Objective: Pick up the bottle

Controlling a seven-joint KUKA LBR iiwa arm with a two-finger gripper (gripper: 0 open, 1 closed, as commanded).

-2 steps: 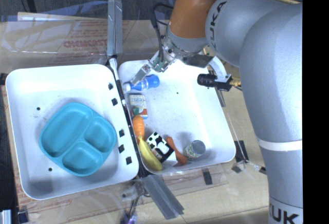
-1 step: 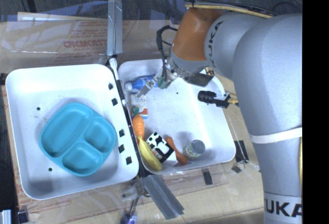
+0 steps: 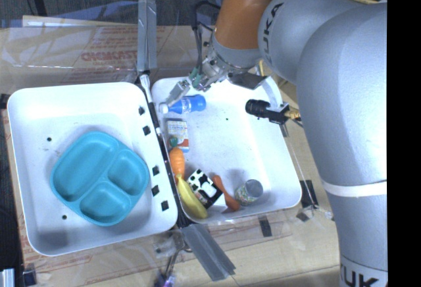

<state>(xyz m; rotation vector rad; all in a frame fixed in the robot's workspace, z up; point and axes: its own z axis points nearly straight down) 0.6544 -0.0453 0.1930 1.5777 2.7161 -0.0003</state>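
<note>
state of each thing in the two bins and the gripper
bottle: lying on its side in the right bin, by the gripper
gripper: low over the bottle's cap end
blue tray: flat in the left bin, right way up
banana: lying at the right bin's near edge
can: lying tipped
carrot: lying flat

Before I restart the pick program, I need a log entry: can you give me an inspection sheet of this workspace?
Surface: two white bins, left bin, right bin, on a wooden bench.
Job's things: bottle with blue cap lying at right bin's far left corner.
Clutter: blue divided tray in left bin; carrot, banana, black-white cube, can in right bin.
Grippers: pincer just above the bottle.
Cables: nothing seen.
Surroundings: dark backdrop.
</note>
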